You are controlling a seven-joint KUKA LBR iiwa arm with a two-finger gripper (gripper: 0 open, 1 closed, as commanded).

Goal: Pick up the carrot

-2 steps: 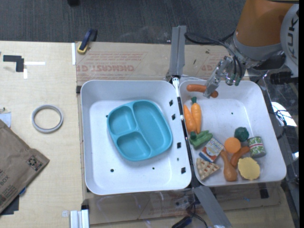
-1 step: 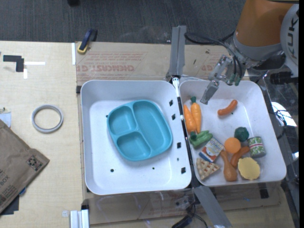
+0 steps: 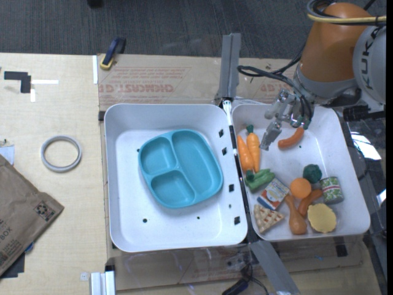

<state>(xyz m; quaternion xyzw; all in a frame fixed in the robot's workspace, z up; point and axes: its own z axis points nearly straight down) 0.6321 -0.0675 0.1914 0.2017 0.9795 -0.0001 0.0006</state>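
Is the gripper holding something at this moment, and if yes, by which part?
Nothing is held. The gripper hangs open above the right bin, apart from the carrot.

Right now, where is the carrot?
The carrot lies in the right bin, along its left wall. The gripper is just to its upper right, and a green pepper sits right below it.

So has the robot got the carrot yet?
Not yet. The carrot lies in the right bin, along its left wall, beside a green veggie. The pincer hangs over that bin, just right of the carrot, with nothing between its fingers. Done: the arm has reached the correct bin. Left: closing on the carrot and lifting it.
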